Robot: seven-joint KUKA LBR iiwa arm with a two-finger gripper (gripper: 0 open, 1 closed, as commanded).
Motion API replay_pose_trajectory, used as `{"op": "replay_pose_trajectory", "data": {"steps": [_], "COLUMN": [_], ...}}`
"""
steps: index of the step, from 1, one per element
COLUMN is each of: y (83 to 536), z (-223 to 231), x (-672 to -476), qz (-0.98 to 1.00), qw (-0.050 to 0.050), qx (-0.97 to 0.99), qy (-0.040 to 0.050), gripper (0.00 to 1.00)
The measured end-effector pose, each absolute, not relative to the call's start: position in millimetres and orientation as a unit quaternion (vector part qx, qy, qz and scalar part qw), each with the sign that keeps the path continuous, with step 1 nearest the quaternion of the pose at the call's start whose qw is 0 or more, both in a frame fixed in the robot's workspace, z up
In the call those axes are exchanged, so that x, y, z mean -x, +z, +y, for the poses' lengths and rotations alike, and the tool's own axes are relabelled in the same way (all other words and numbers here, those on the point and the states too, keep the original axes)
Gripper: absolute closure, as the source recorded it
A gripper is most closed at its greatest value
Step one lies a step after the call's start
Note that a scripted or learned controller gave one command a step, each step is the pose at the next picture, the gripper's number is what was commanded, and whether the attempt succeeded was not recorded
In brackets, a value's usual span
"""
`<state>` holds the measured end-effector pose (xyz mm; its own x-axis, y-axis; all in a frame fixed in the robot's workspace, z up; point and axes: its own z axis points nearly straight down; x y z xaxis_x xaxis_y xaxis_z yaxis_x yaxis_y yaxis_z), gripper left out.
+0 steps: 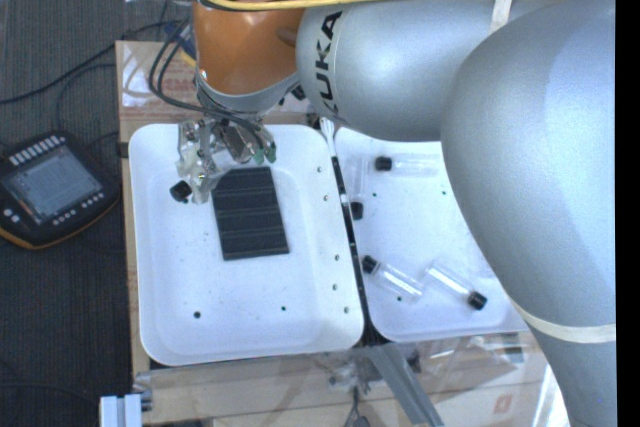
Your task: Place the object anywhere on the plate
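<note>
A black ribbed plate [250,212] lies flat in the left white bin [170,315]. My gripper [203,173] hangs over the plate's upper left corner, under the orange wrist band. A clear tube with a black cap [180,191] sits right at the gripper's left side, its cap just off the plate's left edge. The gripper body covers most of the tube, so I cannot tell whether it is held or resting on the bin floor.
The right bin [420,320] holds three more clear tubes with black caps: one near the back [385,163] and two near the front [392,278], [457,285]. A control pendant [50,187] lies left of the bench. The big grey arm overhangs the right bin.
</note>
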<state>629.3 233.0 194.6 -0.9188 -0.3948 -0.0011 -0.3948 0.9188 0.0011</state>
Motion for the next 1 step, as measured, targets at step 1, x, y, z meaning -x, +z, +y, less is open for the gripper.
{"op": "replay_pose_trajectory", "data": {"steps": [1], "y": [204.0], "z": [233.8], "x": [-594.3], "qz": [0.931], "qw": [0.001], "qx": [0.365], "qy": [0.0011], "gripper": [1.00]}}
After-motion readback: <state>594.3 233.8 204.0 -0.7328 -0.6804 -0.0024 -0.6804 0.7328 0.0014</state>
